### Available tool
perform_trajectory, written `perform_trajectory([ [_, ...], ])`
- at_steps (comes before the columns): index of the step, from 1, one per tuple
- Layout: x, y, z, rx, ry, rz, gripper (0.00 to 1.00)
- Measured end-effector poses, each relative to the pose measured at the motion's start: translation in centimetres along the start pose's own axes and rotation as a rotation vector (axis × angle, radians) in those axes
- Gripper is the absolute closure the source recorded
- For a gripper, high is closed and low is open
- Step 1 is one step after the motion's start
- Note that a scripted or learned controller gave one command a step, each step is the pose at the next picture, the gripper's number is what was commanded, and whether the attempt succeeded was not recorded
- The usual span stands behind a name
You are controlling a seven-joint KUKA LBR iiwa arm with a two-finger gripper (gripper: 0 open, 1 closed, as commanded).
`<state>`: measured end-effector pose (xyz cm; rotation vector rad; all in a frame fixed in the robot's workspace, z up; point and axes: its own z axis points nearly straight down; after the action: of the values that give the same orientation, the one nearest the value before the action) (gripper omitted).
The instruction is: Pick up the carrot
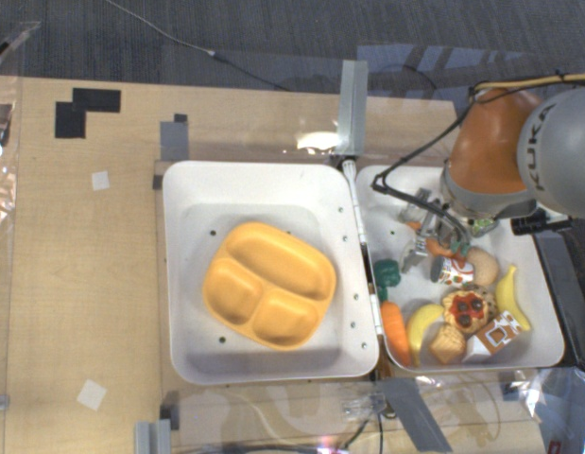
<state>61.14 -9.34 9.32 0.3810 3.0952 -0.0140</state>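
1. The claw (426,251) is hovering right of centre in the frame, fingers slightly parted, gripping nothing.
2. The carrot (395,332) is lying lower right, against the bin's (553,348) left wall.
3. It is looking light, stiff, smooth; grip mid-body.

1. Dark letters "KU" read sideways on the grey arm housing (557,149), at the right edge of the view, just past the orange band.
2. The small carton (500,334) among the toy food carries red-and-white print, too small to read.
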Motion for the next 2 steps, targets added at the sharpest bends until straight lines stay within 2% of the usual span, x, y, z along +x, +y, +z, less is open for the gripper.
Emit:
perform_trajectory([
  [1, -0.2, 0.5, -1.2, -0.006, -0.007, -0.006, 1.0],
  [2, 2.7, -0.1, -7.4, -0.009, 0.008, -0.066, 1.0],
])
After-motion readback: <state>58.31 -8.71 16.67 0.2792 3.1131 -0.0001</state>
